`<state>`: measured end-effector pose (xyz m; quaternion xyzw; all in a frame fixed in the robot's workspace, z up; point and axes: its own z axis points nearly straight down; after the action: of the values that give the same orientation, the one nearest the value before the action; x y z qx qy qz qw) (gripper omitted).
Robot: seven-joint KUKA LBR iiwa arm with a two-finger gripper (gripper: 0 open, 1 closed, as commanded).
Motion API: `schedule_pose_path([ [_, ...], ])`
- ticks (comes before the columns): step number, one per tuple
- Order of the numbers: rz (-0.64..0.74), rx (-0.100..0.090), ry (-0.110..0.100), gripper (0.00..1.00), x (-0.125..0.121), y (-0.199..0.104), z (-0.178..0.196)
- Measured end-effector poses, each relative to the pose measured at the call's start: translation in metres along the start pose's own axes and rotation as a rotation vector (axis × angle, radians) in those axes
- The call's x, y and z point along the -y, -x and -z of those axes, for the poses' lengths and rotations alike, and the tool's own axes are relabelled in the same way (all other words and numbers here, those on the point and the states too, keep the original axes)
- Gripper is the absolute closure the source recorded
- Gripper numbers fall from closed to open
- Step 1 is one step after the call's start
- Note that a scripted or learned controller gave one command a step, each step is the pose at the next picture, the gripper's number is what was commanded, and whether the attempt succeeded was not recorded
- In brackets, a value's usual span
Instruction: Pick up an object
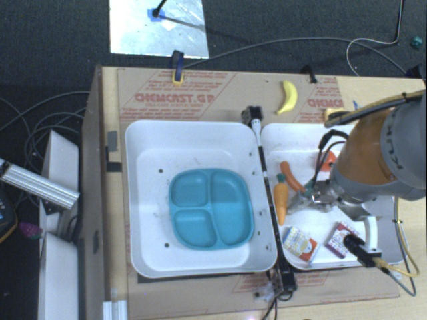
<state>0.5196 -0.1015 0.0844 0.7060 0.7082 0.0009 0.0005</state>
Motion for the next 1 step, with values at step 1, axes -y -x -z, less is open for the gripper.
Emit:
schedule_pose_path([
  [1,-0.002,0.005,0.004,0.00,-0.0563,-0.0064,0.0013],
])
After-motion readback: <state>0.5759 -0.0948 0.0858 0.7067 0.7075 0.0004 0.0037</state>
